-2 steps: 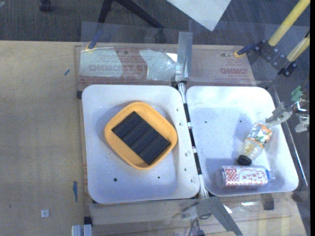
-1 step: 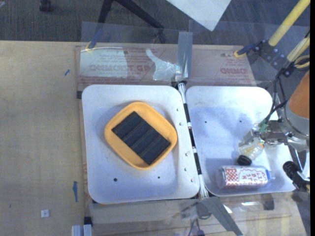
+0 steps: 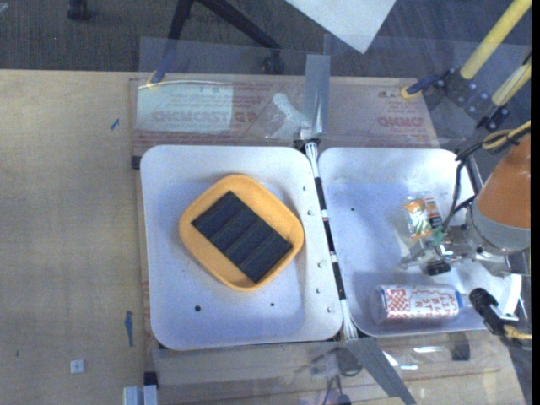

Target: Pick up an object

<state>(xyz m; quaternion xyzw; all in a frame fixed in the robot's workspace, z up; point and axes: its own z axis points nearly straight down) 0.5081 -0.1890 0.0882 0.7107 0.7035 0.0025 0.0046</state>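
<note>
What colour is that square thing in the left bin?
Yellow-orange pad with a dark centre, seen in the camera view.

grey arm [image 3: 506,218] reaching from right, hand [image 3: 432,256] lowered

Bench [image 3: 59,226]: tan surface carrying two white bins. Left bin [image 3: 169,310] and right bin [image 3: 363,184] sit side by side, touching along a central seam. At 12 o'clock, an office chair base [image 3: 194,7] and a white sheet [image 3: 346,2] occupy the floor. At 1 o'clock, yellow rods [image 3: 506,19] slant inward.
</note>
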